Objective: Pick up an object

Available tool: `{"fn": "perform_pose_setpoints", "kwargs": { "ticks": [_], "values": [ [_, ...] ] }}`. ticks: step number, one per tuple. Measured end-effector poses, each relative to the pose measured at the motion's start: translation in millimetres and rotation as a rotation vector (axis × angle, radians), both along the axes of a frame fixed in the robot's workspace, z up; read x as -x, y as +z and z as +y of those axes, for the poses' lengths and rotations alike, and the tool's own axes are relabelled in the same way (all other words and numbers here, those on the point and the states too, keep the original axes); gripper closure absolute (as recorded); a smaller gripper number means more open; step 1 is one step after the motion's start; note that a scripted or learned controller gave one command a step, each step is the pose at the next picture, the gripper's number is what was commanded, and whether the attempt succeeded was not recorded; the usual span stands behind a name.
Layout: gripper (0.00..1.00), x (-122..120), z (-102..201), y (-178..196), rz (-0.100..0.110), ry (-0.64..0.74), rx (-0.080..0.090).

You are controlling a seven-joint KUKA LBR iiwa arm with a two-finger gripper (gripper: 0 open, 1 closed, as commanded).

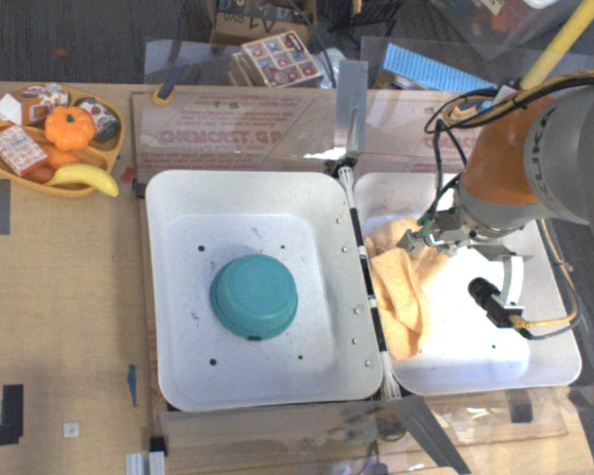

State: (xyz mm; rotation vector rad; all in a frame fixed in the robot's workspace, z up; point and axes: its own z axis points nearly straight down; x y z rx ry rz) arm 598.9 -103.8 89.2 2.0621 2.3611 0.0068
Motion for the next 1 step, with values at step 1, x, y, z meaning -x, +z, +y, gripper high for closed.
{"fn": "perform_pose_setpoints", "kwargs": {
  "ticks": [1],
  "values": [
    [1.00, -1.5, -0.8, 11.4, -0.006, -0.003, -0.001]
  ]
}}
